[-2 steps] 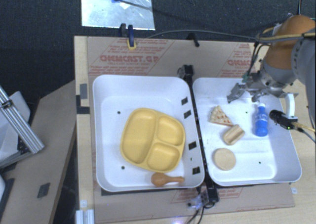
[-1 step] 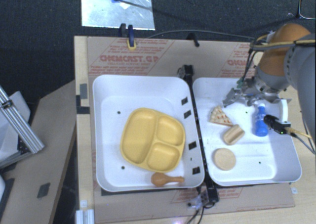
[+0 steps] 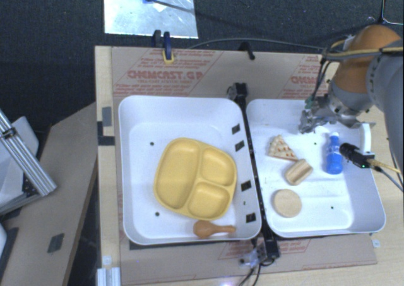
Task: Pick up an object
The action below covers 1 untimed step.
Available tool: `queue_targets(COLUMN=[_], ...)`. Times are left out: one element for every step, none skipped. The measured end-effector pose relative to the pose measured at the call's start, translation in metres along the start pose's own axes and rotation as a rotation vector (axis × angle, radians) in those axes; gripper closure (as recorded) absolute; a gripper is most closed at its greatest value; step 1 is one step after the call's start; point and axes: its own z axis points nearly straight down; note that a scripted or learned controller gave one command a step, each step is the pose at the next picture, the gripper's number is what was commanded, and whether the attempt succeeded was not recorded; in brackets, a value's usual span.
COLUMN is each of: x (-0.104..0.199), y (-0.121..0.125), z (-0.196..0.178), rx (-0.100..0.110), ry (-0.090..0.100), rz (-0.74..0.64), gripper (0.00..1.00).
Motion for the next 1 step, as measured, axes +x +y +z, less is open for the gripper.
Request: queue_targets(x=[-0.0066], y=[0.0104], z=[-0.0569], rx=[-0.002], ry=[-0.001], rz=[0.001], gripper=[1.00])
